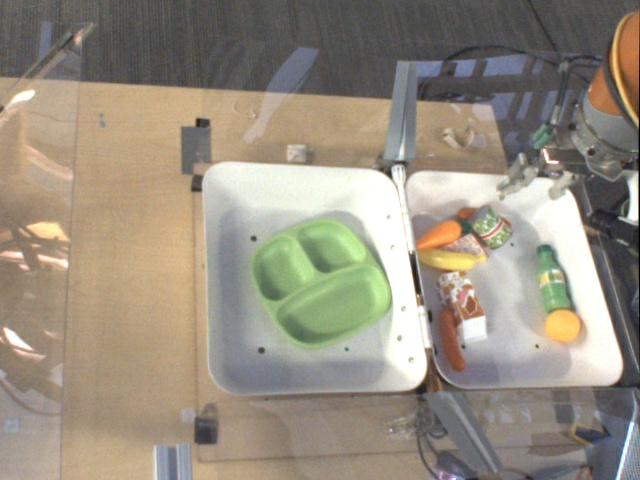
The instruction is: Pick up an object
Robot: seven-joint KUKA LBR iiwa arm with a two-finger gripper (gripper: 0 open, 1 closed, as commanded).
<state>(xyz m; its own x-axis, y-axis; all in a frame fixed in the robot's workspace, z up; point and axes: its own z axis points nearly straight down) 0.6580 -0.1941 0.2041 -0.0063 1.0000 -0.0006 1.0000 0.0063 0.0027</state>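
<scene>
wooden bench [120,268] — end effector [535,173] spread wide, holding nothing, above the right bin [600,368] — carrot [438,234] nearby.

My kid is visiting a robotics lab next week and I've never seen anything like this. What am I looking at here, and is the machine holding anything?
This is one picture from a camera fixed above a wooden bench, looking down at a slant. At the upper right edge is a robot arm, grey with an orange band, reaching in from the right. Its hand hangs over the back rim of the right bin, and nothing is between its fingers.

Two shallow white bins sit side by side. The left bin holds a green divided plate. The right bin holds toy food: a carrot, a banana, a small carton, a sausage, a green bottle, an orange and a round red and green item I cannot identify.

The job is to pick one up; that has not happened yet.
</scene>
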